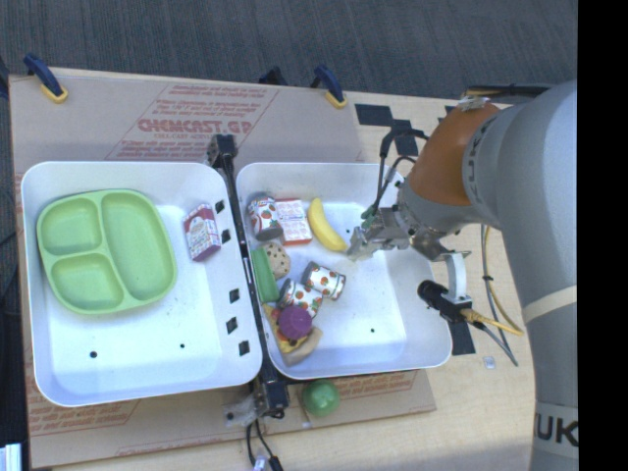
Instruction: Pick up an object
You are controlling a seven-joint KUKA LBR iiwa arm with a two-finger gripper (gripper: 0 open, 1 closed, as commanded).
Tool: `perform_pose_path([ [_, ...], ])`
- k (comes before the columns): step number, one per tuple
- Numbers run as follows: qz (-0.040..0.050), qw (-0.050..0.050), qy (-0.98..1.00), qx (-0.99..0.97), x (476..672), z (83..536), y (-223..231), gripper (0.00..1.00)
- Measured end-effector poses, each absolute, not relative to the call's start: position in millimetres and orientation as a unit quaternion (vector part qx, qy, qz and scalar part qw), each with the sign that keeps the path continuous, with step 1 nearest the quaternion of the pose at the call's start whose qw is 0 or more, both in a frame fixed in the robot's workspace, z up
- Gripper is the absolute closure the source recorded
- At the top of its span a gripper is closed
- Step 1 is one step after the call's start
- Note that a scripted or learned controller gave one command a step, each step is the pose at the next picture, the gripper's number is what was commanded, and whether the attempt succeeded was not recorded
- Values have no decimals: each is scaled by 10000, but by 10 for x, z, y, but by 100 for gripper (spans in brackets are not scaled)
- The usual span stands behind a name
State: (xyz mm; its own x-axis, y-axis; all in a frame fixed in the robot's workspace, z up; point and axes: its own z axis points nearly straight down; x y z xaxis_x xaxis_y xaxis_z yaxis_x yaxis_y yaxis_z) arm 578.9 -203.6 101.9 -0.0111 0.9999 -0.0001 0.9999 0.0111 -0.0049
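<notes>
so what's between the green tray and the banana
In the camera view, between the green tray and the banana lie a small red carton, the bins' dividing rims, and two small packages.

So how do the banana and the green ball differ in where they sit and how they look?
The banana is yellow, long and curved; the green ball is round. The banana lies inside the right bin, just left of the gripper; the green ball sits outside it, on the cardboard by the bin's near edge. The banana has a small carton close beside it; the green ball sits apart from the pile. Both lie free of the gripper.
</notes>
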Motion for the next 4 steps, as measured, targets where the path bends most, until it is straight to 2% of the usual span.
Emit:
perform_pose_path([
  [1,2,7,-7084,-7058,5122,1865,-2116,100],
  [2,-3,-6,-7090,-7052,5981,2402,-2108,100],
  [3,2,2,-7091,-7051,5976,2394,-2108,0],
  [4,15,34,-7089,-7053,4749,1022,-2111,0],
])
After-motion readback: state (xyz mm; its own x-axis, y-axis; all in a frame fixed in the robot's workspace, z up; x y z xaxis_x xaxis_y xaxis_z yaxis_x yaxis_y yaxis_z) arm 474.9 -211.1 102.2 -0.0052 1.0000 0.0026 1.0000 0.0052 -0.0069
